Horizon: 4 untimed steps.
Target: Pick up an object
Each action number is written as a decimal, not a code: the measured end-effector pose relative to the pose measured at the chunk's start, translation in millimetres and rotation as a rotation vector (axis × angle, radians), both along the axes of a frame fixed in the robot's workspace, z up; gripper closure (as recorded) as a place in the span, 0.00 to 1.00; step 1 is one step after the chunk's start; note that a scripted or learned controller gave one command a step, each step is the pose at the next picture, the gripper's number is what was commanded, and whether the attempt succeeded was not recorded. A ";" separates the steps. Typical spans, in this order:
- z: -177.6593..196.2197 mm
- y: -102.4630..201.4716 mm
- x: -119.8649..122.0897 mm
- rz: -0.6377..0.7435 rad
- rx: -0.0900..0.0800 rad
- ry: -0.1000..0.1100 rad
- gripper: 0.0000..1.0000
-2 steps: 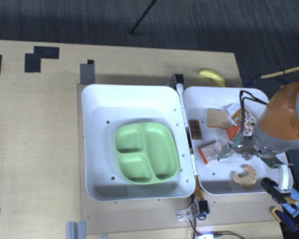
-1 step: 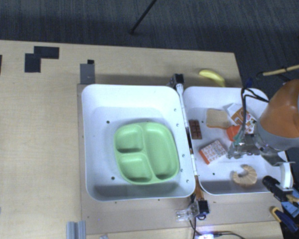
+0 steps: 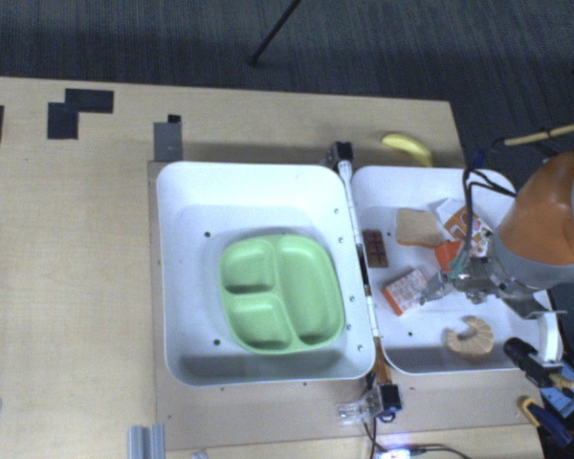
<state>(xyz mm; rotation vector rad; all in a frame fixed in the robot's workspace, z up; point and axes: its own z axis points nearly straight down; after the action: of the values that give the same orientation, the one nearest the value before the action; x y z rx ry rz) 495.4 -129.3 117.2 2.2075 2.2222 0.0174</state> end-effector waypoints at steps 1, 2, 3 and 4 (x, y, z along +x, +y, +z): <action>-27.2 32.7 -3.8 -0.007 -0.007 -0.003 0.00; -14.5 35.9 -0.7 -0.002 0.000 -0.008 1.00; -14.8 35.8 -0.8 -0.002 0.000 -0.008 0.00; -3.8 37.3 1.0 0.002 0.002 -0.011 1.00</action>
<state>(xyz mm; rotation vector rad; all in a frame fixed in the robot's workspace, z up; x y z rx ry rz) 496.4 -92.0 113.3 2.2017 2.2197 0.0319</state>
